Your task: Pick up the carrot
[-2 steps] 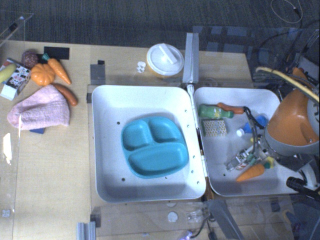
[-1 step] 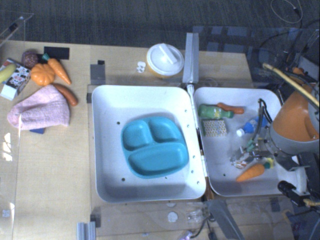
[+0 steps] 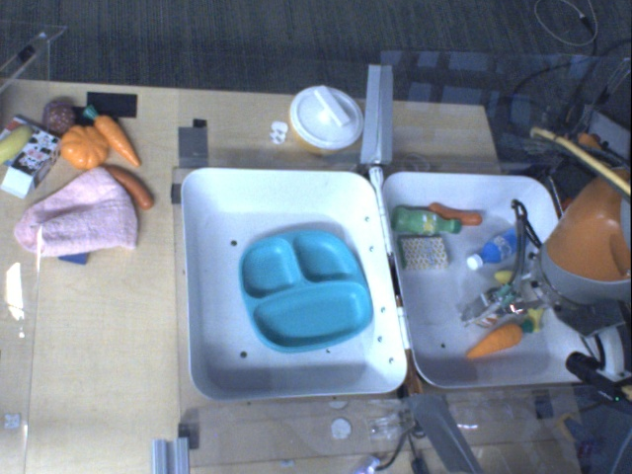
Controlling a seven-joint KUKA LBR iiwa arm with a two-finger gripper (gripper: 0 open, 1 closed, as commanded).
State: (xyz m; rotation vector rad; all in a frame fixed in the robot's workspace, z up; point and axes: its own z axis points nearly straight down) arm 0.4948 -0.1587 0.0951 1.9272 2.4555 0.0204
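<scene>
on the bench at the far left lies a pink cloth [image 3: 77, 217] with toy vegetables above it. the left bin [image 3: 207, 294] holds a blue divided plate [image 3: 306, 289]. in the right bin [image 3: 434, 358] a green bottle [image 3: 425, 222] lies near the top, and the carrot [image 3: 495, 341] lies near the front wall. the gripper [image 3: 502, 302] is just above the carrot; i cannot tell its state.

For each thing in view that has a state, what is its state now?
Carrot: lying in the right bin, not lifted.
Gripper: low over the right bin, just above the carrot.
Blue tray: flat in the left bin, nothing in its compartments.
Green bottle: lying on its side.
Pink cloth: crumpled on the bench.
</scene>
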